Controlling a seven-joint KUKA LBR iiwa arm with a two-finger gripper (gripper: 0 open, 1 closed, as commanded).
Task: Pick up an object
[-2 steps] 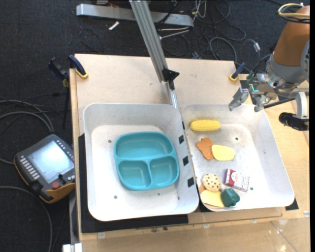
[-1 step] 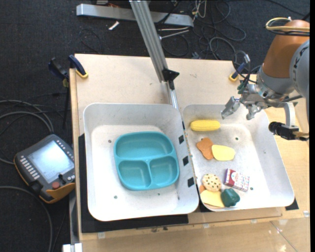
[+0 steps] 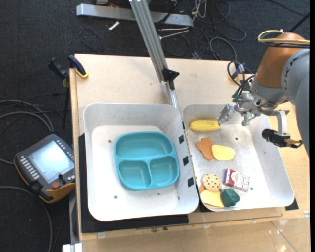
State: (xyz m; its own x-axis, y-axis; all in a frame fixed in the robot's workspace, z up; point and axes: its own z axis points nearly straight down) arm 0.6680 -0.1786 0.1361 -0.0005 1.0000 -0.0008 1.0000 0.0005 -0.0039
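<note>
teal tray (image 3: 146, 161), yellow corn (image 3: 204, 125); white bins (image 3: 98, 128)

Pale wooden bench (image 3: 123, 78) on dark carpeted floor (image 3: 29, 29); tangled black cables (image 3: 206, 34) strewn across floor at top and left; grey metal pole (image 3: 152, 39) slants over bench from a flat base (image 3: 98, 10); teach pendant (image 3: 44, 167) with lit screen lies on floor, left of bench; light even, overhead.
</note>
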